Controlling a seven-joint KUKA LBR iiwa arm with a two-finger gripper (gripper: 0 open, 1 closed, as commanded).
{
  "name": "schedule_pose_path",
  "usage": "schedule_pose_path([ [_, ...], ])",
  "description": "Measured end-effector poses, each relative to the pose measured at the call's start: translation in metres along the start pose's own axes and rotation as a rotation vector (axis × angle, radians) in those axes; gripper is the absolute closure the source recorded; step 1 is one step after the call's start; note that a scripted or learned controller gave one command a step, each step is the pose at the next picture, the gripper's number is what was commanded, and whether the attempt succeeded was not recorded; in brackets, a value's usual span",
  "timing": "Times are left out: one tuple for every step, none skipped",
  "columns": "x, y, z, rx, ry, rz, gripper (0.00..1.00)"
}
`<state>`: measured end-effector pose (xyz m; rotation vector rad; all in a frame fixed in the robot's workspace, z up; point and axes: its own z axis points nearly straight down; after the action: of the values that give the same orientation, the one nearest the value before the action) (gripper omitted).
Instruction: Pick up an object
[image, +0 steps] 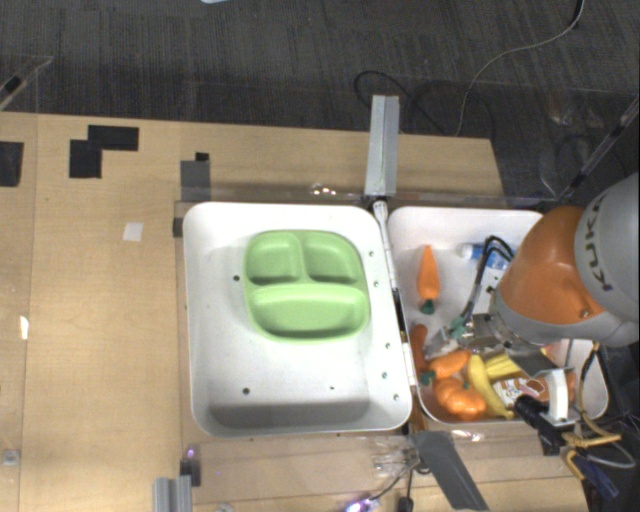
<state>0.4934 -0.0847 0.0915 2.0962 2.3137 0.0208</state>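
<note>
The right bin (450, 222) holds a heap of toy food. An orange carrot (428, 272) lies upright near its left wall. Lower down are a yellow banana (482, 385), a round orange fruit (462, 403), a smaller orange piece (450, 364) and a red piece (418, 341). My gripper (463, 335) hangs low over this heap, just above the orange piece and the banana. The grey arm with its orange band (545, 280) hides most of it. Nothing can be seen lifted from the bin.
In the left bin (215, 300) a green divided plate (305, 283) rests toward the back. A blue and white item (483, 256) sits at the right bin's back beside the arm. Cables and a black part (548, 425) crowd the right bin's front right corner.
</note>
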Motion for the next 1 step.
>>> schedule_pose_path([
  [0.0018, 0.0028, -0.0112, -0.004, 0.003, -0.003, 1.00],
])
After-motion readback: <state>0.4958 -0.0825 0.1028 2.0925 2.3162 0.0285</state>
